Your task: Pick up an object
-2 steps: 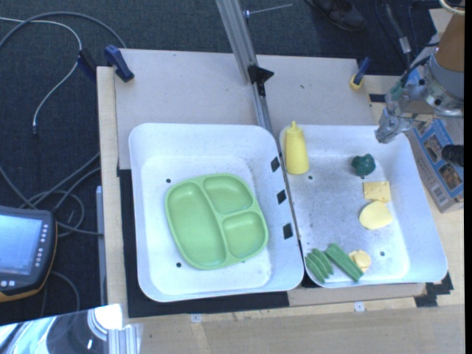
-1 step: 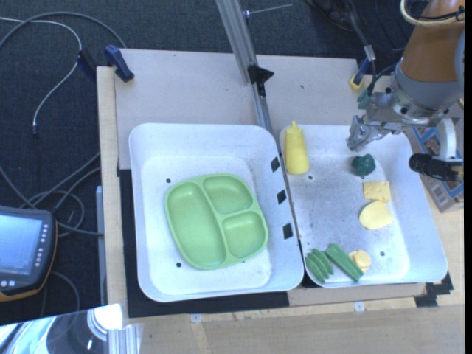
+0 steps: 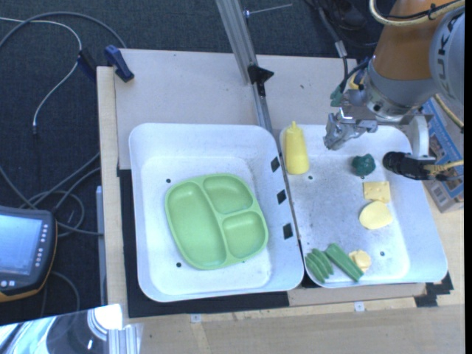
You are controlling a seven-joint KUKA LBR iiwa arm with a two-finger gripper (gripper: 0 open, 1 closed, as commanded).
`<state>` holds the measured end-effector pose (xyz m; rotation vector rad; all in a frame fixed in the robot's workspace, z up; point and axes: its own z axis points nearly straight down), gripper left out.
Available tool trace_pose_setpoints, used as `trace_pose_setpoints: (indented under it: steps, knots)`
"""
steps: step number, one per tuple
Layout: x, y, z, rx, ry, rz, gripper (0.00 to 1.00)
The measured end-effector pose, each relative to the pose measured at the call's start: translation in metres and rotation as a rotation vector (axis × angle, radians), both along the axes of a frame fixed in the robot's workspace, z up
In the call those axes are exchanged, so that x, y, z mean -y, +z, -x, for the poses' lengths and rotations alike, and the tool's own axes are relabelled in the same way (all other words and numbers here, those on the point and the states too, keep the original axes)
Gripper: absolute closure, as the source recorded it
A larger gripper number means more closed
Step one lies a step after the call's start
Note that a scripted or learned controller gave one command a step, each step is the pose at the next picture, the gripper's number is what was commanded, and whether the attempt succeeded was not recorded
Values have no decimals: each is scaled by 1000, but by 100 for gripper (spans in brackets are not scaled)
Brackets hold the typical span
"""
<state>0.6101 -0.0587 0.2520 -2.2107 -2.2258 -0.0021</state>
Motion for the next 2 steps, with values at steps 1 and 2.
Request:
trace_pose_setpoints:
  steps: [1,2]
  knots:
    - [-48,-13,7,-2,-1,1,100]
    - [-103,-24,7,-4,0,1,100]
